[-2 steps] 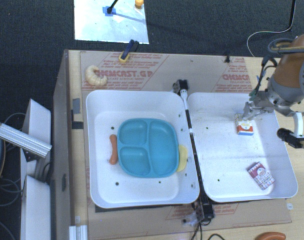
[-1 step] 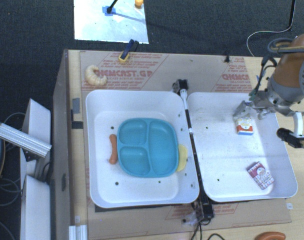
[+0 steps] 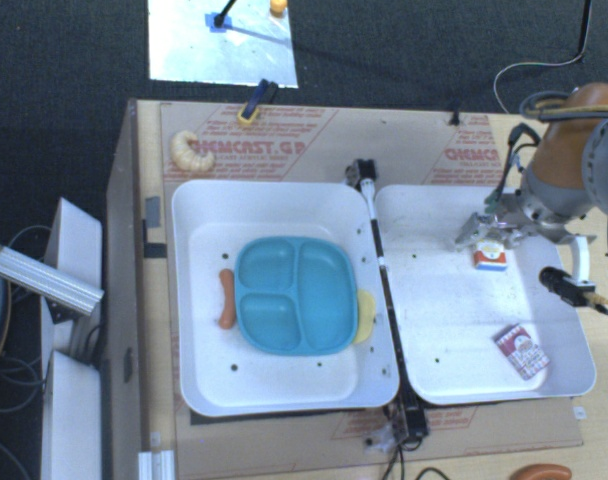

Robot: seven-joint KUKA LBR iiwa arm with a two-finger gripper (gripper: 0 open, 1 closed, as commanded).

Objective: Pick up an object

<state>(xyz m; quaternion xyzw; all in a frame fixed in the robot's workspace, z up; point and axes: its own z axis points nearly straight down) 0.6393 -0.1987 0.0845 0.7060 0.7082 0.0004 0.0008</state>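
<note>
From the one camera above the bench, my gripper (image 3: 494,230) hangs low over the right bin (image 3: 434,308), near its far side, with my grey arm and its orange band reaching in from the right. The metal fingers look splayed apart, one toward the left and one toward the right, and nothing sits between them, so I judge the gripper wide open and holding nothing; the view is small and a little blurred here, so the exact spread is hard to call.

Just below my fingertips, on the near side, lies the small white box (image 3: 491,259), with a red top part and a blue stripe. It looks light and blocky, resting flat on the bin floor. It may be touching my fingers or just beside them; I cannot tell which.

Farther toward the near edge of the bin, well apart from me, lies a red and white packet (image 3: 521,350). Across in the left bin, far from my gripper, sits a blue divided tray (image 3: 292,296).

So the pick is not yet done: closing and lifting remain.
</note>
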